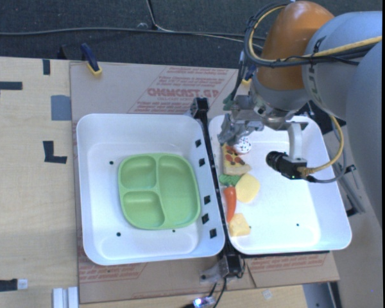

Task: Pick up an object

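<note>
The right bin (308, 226) holds a cluster of toy foods along its left wall: a pizza-like slice (234, 162), a white spotted piece (244, 147), a pale yellow round piece (248, 188), an orange carrot (231, 202) with a green top, and a yellow wedge (239, 225). My gripper (234, 133) hangs over the top of this cluster, just above the pizza-like slice and beside the white spotted piece. The grey wrist and orange band cover it from above.
The left bin (93, 140) holds a green divided plate (159, 190). A black divider with clips (208, 172) runs between the two bins. A black cable fitting (285, 164) sticks out over the right bin. Cardboard lies under both bins.
</note>
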You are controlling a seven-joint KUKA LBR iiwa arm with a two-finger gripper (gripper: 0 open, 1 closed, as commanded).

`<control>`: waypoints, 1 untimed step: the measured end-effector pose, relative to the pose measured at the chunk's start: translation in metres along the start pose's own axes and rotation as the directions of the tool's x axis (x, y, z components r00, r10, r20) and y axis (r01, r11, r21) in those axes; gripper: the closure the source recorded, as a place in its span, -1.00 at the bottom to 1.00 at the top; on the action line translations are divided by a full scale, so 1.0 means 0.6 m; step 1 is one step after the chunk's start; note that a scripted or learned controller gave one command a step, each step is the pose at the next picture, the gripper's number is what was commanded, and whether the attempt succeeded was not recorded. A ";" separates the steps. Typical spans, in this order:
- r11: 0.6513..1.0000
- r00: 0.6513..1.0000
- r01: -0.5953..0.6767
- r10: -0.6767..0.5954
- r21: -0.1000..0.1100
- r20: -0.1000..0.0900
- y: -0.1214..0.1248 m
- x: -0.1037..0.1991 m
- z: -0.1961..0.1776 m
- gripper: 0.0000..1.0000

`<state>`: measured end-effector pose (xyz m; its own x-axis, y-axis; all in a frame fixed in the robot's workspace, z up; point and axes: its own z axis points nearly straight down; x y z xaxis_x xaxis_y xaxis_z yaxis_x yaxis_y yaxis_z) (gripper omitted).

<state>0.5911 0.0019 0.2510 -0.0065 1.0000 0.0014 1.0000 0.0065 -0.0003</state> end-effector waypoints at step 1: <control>1.000 1.000 -0.001 0.001 0.001 0.001 0.045 0.078 0.020 1.00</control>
<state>0.6178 0.0488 0.2392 -0.0057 1.0000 0.0003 1.0000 0.0057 -0.0010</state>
